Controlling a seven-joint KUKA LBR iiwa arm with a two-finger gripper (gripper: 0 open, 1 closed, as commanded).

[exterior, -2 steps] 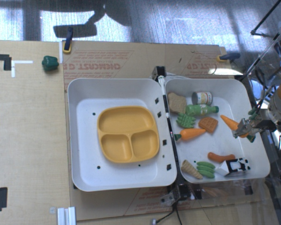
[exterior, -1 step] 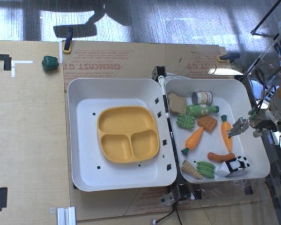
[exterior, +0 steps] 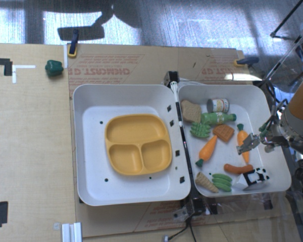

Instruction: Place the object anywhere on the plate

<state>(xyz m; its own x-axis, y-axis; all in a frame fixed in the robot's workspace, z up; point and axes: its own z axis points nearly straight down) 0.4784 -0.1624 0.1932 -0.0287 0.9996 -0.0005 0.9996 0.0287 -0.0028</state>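
Claw [exterior: 248,144] hangs low over right bin [exterior: 262,97], beside small carrot [exterior: 242,141].

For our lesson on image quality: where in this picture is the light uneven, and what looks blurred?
In the camera view, bright patches and dark shadows fall across the floor beyond the bench; the plate and left bin are evenly lit, with little glare; the gripper and small toys such as the carrot look soft, fine detail lost.
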